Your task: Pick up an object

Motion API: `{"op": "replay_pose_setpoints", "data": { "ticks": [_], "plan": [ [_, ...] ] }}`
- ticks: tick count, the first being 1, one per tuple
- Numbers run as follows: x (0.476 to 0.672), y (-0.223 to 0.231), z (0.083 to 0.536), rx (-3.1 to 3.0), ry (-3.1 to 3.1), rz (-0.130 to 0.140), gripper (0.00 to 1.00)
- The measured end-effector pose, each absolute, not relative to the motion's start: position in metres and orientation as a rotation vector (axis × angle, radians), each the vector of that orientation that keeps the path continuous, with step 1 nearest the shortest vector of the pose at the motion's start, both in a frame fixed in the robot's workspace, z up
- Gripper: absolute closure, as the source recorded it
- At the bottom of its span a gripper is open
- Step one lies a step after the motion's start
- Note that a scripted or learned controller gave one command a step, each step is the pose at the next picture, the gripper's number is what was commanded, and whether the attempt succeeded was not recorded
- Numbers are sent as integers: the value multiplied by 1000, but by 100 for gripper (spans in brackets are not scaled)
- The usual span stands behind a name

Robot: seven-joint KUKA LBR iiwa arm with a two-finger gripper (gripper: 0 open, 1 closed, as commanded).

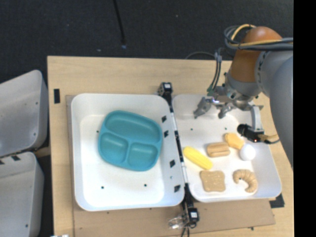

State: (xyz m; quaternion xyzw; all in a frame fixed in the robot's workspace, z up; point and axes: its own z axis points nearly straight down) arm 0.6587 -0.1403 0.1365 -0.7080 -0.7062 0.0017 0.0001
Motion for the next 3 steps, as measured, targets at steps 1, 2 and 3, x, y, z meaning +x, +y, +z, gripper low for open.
{"op": "replay_pose_setpoints", "data": {
  "ticks": [1, 2, 3],
  "plan": [
    [658, -142, 99, -2227, -2217, 4, 0],
    [660, -143, 113, -2232, -2219, -2, 100],
    [657, -153, 168, -2228, -2224, -5, 100]
  ]
}}
